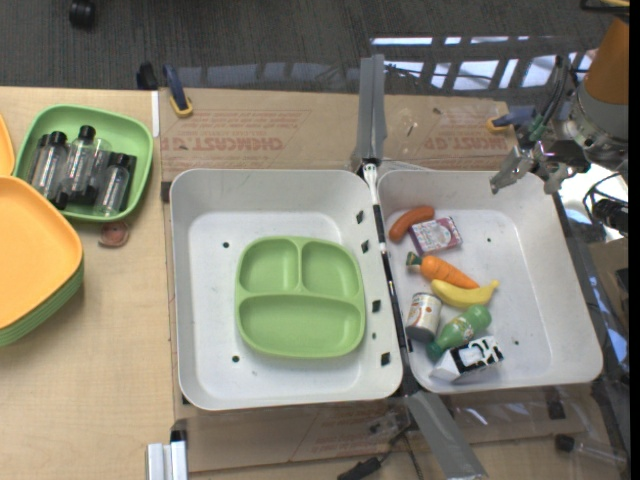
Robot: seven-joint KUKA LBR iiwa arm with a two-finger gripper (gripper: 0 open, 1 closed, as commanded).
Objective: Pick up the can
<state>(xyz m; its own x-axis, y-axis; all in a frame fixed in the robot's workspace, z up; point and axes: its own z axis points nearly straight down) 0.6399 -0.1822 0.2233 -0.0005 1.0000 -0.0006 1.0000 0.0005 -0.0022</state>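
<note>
Fingers of the gripper (522, 168) are hanging spread and empty, with the can (424, 314) lying well below-left, so approaching comes next.

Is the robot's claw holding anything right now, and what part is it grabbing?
Nothing. The claw hangs over the right bin's far edge with nothing between its fingers. The can lies in that bin, untouched.

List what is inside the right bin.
The right bin holds a hot dog, a pink packet, a carrot, a banana, the can, a green bottle and a black-and-white carton. Anything beneath them is covered.
</note>
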